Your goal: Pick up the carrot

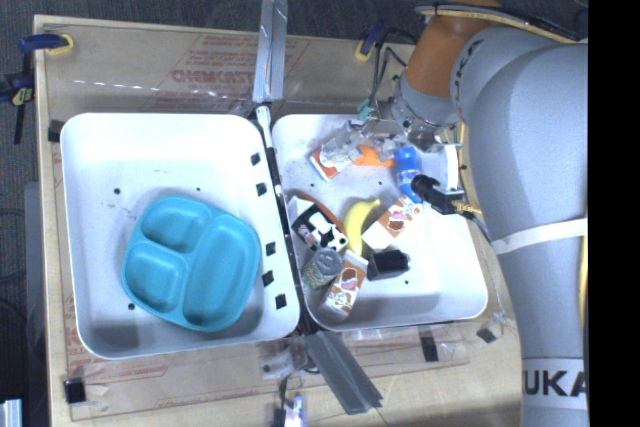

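Two bins are sitting on the table (pixel 150 55); the right bin (pixel 450 290) is holding the clutter. The carrot (pixel 372 155) is lying near its far side, beside a packet (pixel 335 158) and a blue bottle (pixel 406 167). The gripper (pixel 372 127) is hovering just over the carrot; whether it is gripping, I cannot tell. Judging by this, lifting is still left.

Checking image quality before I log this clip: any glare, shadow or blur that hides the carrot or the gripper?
Camera view: even light, with glare streaks on the clear sheet behind the bins; the arm shades the right bin's far corner, where the orange carrot looks small and soft; the gripper blurs into clutter.
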Controlling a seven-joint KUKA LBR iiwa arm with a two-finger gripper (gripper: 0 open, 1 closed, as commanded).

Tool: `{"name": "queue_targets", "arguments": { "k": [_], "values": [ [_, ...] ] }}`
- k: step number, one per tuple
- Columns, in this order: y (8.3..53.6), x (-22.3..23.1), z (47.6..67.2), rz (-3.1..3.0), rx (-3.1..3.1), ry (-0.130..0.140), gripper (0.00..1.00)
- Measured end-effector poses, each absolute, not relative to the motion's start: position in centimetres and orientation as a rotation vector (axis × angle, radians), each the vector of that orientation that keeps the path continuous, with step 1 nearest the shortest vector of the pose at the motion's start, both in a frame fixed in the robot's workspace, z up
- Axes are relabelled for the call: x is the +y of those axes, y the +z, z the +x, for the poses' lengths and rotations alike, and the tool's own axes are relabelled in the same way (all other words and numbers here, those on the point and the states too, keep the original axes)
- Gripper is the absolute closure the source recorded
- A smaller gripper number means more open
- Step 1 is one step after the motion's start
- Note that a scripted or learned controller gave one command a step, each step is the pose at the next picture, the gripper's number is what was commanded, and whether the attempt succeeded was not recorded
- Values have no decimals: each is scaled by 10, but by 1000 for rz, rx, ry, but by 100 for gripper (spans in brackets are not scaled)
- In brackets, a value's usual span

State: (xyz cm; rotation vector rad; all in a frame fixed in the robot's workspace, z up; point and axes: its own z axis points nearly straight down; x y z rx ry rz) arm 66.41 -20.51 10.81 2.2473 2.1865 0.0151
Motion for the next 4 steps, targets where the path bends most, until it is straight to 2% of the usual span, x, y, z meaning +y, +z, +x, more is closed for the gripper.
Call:
{"name": "queue_targets", "arguments": {
  "k": [3,4],
  "values": [
    [108,-205,664,2318,2110,18,0],
    [95,-197,657,2396,2047,-6,0]
  ]
}}
